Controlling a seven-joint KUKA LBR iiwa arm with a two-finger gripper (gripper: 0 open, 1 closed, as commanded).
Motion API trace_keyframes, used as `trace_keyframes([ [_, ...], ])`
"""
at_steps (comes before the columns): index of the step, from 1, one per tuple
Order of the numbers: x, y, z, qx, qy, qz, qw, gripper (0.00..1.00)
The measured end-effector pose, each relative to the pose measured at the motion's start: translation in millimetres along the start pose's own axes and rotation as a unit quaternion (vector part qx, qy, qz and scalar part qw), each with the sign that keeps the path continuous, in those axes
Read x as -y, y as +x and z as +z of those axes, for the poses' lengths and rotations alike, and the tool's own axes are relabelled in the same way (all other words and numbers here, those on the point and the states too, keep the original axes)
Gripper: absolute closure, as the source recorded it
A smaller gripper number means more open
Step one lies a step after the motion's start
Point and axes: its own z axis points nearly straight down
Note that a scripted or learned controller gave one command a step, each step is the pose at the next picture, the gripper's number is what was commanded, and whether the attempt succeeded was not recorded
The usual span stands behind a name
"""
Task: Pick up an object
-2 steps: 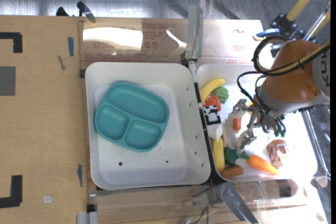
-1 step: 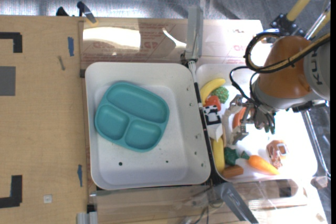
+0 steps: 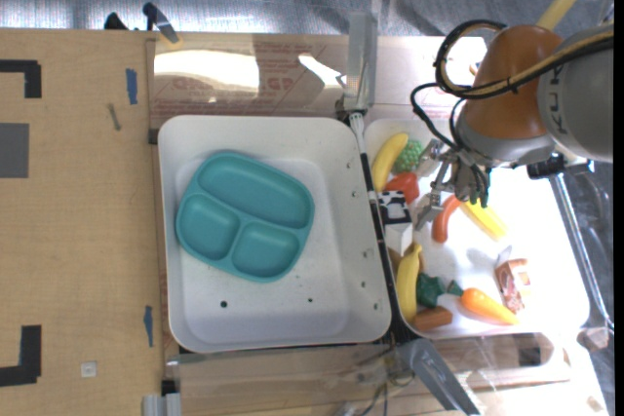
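My gripper hangs over the left half of the right bin, under the grey arm with its orange band. Just below it lies a small red-orange sausage-shaped toy, tilted; whether the gripper touches it is unclear. A yellow piece lies right beside it. Other toy foods lie around: a banana, a green piece and a red piece to the left.
The left bin holds a teal divided plate. Along the right bin's near side lie a second banana, a green toy, a carrot and a meat piece. A black divider edge separates the bins.
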Motion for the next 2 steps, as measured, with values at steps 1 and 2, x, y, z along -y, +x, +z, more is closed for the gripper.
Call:
trace_keyframes([
  [1, 33.2, 53.0, -1.4, -0.001, 0.0, 0.031, 0.9995, 0.0],
  [2, 31.6, 46.9, -1.1, 0.0, 0.0, 0.105, 0.9945, 0.0],
])
